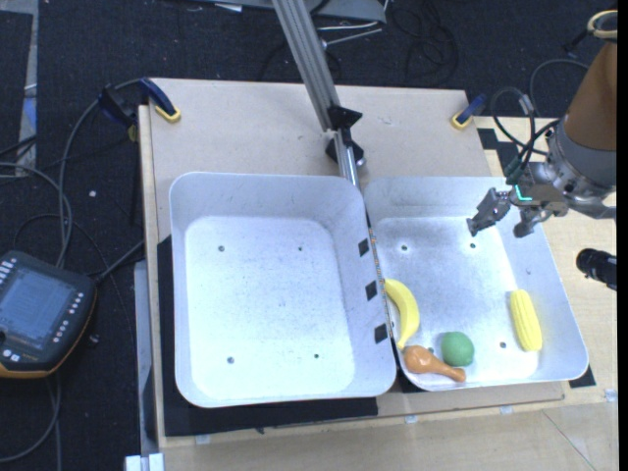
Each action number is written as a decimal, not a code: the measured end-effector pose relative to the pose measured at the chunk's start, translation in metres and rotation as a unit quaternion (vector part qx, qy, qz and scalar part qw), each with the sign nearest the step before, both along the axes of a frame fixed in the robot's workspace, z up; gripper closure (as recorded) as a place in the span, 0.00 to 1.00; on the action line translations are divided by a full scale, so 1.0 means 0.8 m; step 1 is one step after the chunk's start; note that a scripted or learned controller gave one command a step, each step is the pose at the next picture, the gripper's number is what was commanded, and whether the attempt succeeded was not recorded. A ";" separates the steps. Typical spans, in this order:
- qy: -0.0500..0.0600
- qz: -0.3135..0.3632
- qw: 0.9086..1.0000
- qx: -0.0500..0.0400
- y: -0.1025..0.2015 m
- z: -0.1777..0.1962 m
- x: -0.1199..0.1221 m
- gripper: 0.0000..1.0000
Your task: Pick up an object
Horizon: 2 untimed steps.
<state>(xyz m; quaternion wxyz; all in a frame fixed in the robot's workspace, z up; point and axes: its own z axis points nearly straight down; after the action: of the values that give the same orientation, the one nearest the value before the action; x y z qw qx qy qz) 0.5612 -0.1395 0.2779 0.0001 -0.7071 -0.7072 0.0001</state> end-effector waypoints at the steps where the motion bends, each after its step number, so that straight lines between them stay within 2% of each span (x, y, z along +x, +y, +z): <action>1: 0.000 0.000 1.000 0.000 0.000 0.000 0.000 0.00; 2: 0.002 0.000 1.000 0.000 -0.002 -0.054 0.004 0.00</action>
<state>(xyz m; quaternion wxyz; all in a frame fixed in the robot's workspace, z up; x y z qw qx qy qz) 0.5648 -0.1414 0.2344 0.0016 -0.7070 -0.7072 0.0013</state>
